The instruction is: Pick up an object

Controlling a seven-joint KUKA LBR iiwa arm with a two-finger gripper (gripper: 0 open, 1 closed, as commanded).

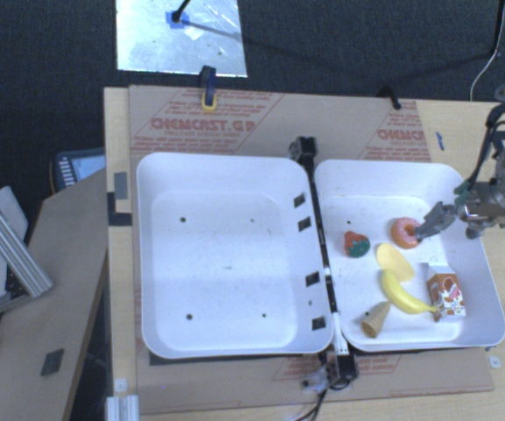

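Two white bins sit side by side on a board printed with red "CHEMCAST GP" lettering (202, 123), legible at 12 o'clock above the left bin (222, 253); a second red print (399, 135) above the right bin (358, 191) runs at a slant and is too broken up to read fully.

All the objects lie in the right bin. A pink donut (403, 231) sits near its centre, toward 3 o'clock. A strawberry (356, 245), red with a green top, lies at 9 o'clock from the donut, just apart from it. A pale yellow piece (394, 259) lies at 6 o'clock from the donut, and a banana (405, 295) is just below that, touching or nearly so. A tan cone (375, 319) rests at 7 o'clock of the bin. A small red and white carton (445, 294) sits at 5 o'clock, against the banana's tip; its print is too small to read.

The gripper (428, 227) reaches in from 3 o'clock, its tip right at the donut's right edge. Whether the jaws are wide or narrow cannot be told, nor whether they touch the donut.
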